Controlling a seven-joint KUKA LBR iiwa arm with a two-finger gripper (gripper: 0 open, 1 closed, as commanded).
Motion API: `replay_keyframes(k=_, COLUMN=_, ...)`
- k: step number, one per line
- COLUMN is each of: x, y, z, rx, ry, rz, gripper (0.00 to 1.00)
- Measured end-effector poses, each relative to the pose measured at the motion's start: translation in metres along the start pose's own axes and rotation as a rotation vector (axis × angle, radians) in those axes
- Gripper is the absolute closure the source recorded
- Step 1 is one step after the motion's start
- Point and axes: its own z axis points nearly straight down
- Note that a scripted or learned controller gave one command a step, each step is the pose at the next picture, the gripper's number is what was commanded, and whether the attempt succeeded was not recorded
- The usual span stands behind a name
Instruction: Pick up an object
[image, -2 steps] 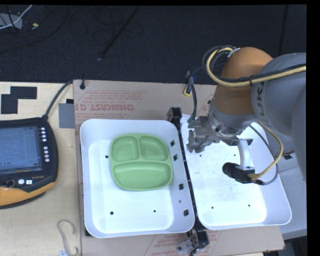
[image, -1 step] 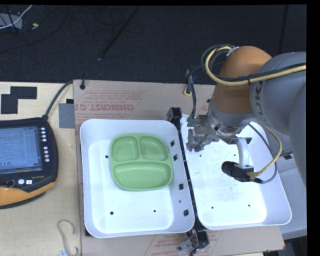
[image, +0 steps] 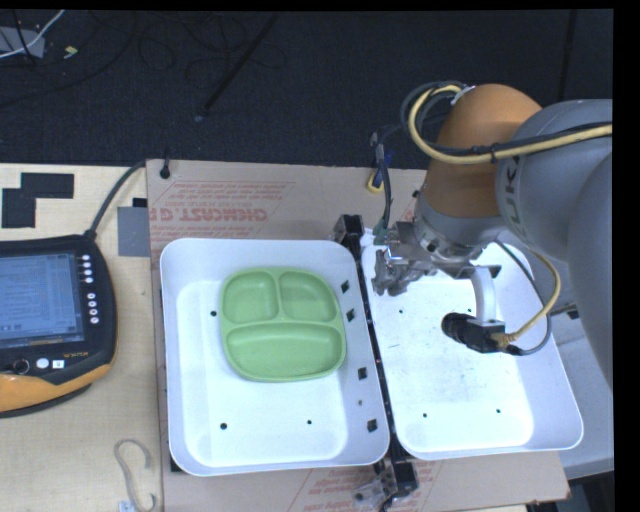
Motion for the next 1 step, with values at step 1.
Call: replay_keyframes(k=1, x=-0.013, y=-0.0088, z=0.0041, rx=0.003, ry=0.0, rz=0.002, gripper=1.0)
